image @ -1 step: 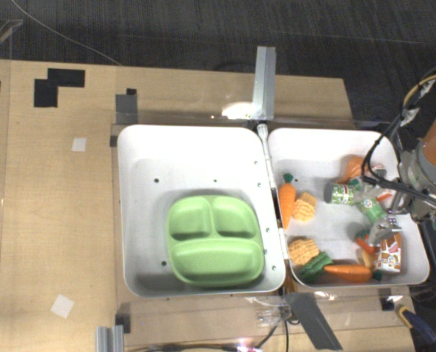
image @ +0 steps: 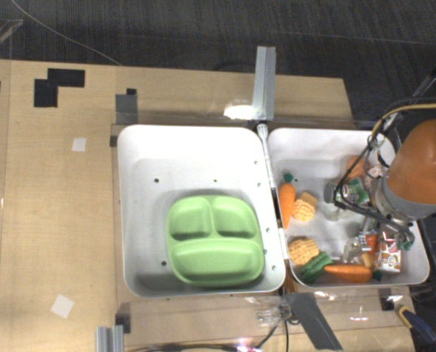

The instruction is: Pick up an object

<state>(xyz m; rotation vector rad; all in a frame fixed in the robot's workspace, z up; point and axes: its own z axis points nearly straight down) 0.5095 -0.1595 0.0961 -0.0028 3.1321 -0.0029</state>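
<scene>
My gripper (image: 366,242) is low in the right bin (image: 313,156), under the arm's orange band (image: 423,169), near the bin's front right corner. Beside it lie a red and white carton (image: 389,259) and an orange carrot (image: 348,273). Further left are a corn cob (image: 303,250) with a green piece (image: 317,265), a second corn piece (image: 304,210) and an upright-lying carrot (image: 286,201) along the bin's left wall. The wrist hides whatever lies directly beneath it.
The left bin (image: 141,167) holds a green divided plate (image: 215,239) toward its front. A metal post (image: 265,83) stands behind the wall between the bins. Cables (image: 354,189) hang off the wrist over the right bin.
</scene>
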